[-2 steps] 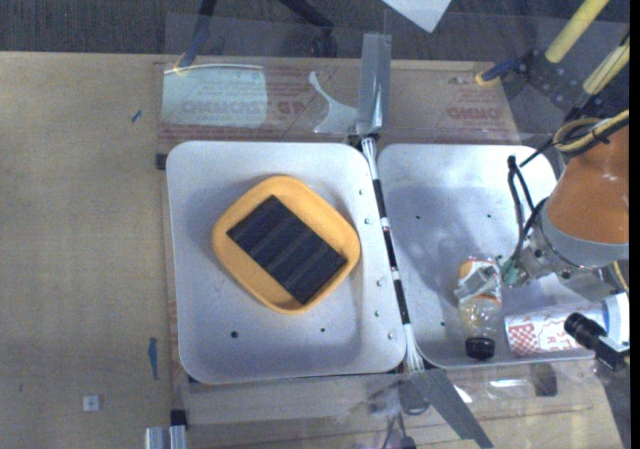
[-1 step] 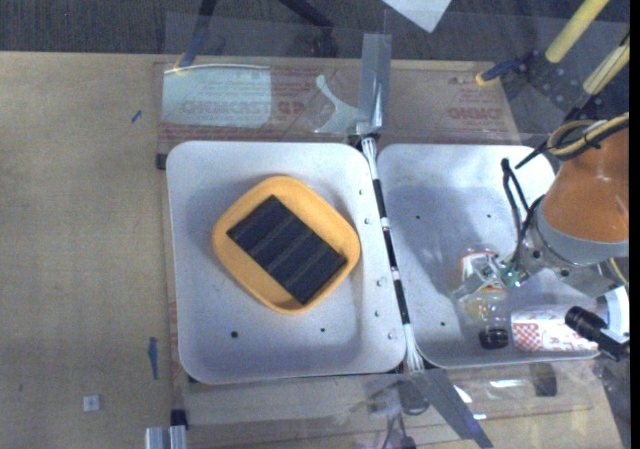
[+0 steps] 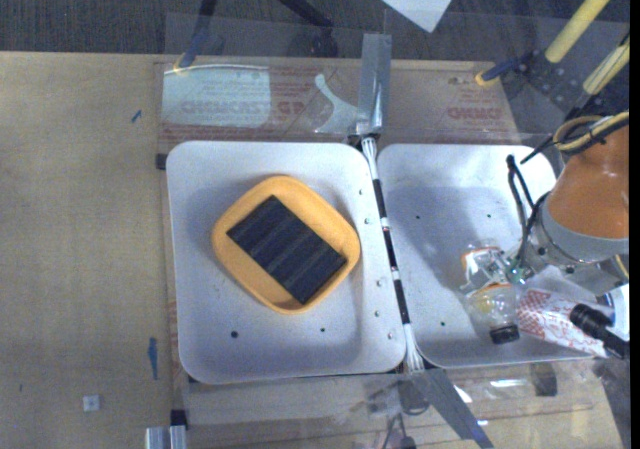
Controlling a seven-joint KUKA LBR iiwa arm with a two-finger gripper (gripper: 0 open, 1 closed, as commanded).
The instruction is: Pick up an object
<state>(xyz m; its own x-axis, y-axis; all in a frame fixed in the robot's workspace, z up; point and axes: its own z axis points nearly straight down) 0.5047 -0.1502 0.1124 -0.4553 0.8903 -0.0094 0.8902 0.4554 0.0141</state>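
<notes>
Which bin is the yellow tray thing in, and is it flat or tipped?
Left bin. The yellow tray lies flat, dark slatted face up.

arm: we see it reach in from the right, orange band above the wrist | wrist: tilted down-left | gripper (image 3: 512,270): low at the arm's tip, apparently, though we find this view blurred
</notes>
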